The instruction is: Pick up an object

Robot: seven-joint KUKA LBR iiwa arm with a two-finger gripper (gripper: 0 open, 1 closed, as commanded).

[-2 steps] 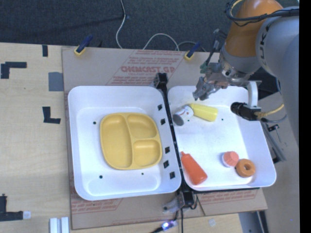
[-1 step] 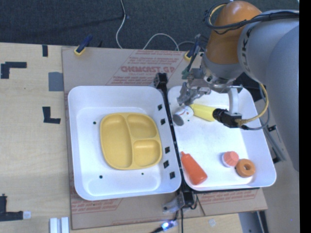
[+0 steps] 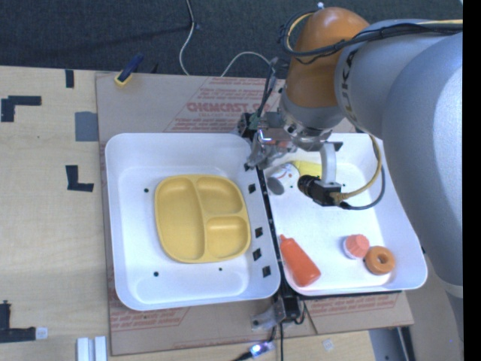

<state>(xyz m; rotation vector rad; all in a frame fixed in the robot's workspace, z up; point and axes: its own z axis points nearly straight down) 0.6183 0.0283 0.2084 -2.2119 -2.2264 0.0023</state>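
My gripper [image 3: 272,173] hangs low over the far left corner of the right bin [image 3: 391,201], close to the divider between the bins. A yellow object [image 3: 309,169] lies just to its right, partly hidden by the wrist and a black fitting. Nearer the front of that bin lie an orange carrot-shaped piece [image 3: 299,262], a small pink piece [image 3: 355,245] and a brown donut [image 3: 380,260]. Nothing can be seen held in the gripper.
The left bin [image 3: 131,201] holds a yellow divided plate [image 3: 201,217]. The big grey arm with its orange band [image 3: 331,51] covers the right bin's far right side. Cables trail over the cardboard behind the bins.
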